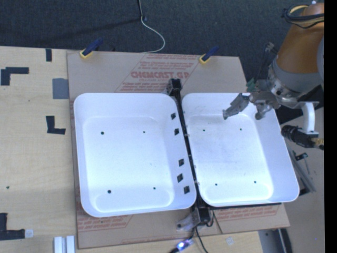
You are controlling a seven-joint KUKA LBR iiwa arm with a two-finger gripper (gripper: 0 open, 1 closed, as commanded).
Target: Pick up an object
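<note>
Gripper (246, 112) hanging over the far right part of the right bin (285, 159), near that bin's far rim. 2 dark fingers (232, 110) spread apart, it seems, though small and a little blurred at this slant; white bin floor in plain sight between them. Left one angled down toward the middle of the bin, the other short and close under the wrist.

Whereabouts of the object to pick: cannot tell from this view. Small black specks on both bin floors, apparently marks in the plastic rather than loose things.

Arm (295, 75) reaching in from the right edge, bent over the right bin's far right corner, orange band (301, 41) uppermost, grey wrist below it tilted toward the bins. Wrist above the rim, not touching it as far as can be judged.

Left bin (77, 121) just beside the right one, the 2 touching along a dark seam with black clips (181, 163). Both resting on a cardboard sheet (152, 71) with red print, held at its far edge by 2 blue-and-yellow clamps (90, 47). Wooden bench (31, 157) to the left, with black tape marks (13, 75).
</note>
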